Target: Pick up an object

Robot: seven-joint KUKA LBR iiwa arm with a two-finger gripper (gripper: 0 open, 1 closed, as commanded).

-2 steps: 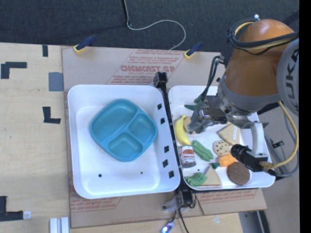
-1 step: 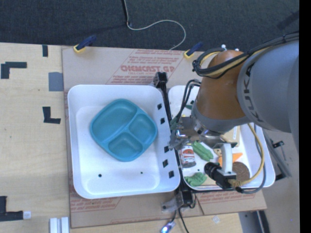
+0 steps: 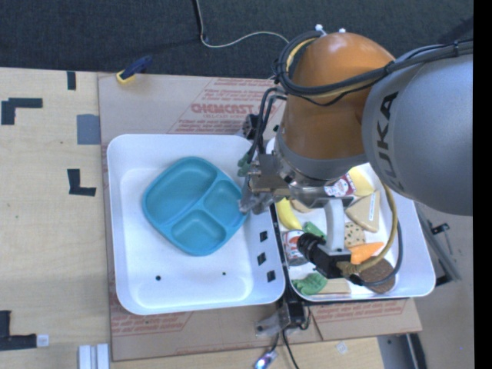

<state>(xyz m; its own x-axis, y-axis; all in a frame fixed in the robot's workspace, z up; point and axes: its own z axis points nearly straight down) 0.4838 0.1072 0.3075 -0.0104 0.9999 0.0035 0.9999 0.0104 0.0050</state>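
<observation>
Worktop [image 3: 46, 244] carrying two shallow white bins [image 3: 177, 283], end effector [image 3: 255, 191] hanging over their shared wall [image 3: 265, 252].
Its grip is unreadable; the blue divided plastic plate [image 3: 192, 204] is lying just beside it, so descending here is risking clipping the plate rim or wall.

The grey arm [image 3: 430, 129] reaches in from the right, its bulky link crossing the upper right of the view. Its orange band [image 3: 330, 91] sits above the wrist [image 3: 307, 164], which points steeply downward. The gripper [image 3: 257, 183] juts from the wrist's lower left side, largely hidden beneath it.
</observation>
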